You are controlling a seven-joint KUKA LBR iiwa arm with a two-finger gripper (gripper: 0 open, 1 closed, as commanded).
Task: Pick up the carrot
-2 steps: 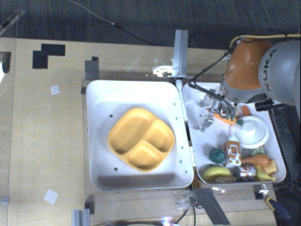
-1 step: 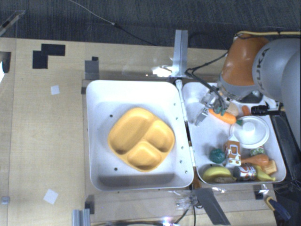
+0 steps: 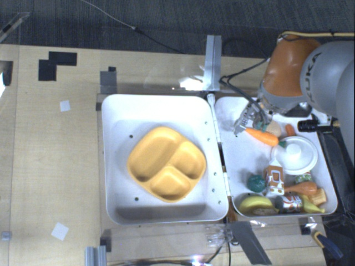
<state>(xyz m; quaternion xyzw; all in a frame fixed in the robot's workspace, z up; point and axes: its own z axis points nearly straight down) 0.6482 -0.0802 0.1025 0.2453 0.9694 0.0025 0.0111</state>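
- Jaws (image 3: pixel 248 119) low in the upper left part of the right bin (image 3: pixel 230 112), metal fingers blurred; cannot tell whether spread or closed.
- Just beside them, to the lower right: carrot (image 3: pixel 262 137), lying on the bin floor, thick end toward the jaws, tip pointing at a white bowl (image 3: pixel 297 154). Not seen between the fingers.
- Above and right: grey arm with orange band (image 3: pixel 285 71), reaching in from the right.
- Lower in the same bin: teal object (image 3: pixel 256 183), small carton (image 3: pixel 274 179), banana (image 3: pixel 258 204), more toy food along the front wall.
- Left bin (image 3: pixel 113 148): yellow divided plate (image 3: pixel 166 163) resting near the middle.
- Both bins on a pale wooden tabletop (image 3: pixel 50 165).
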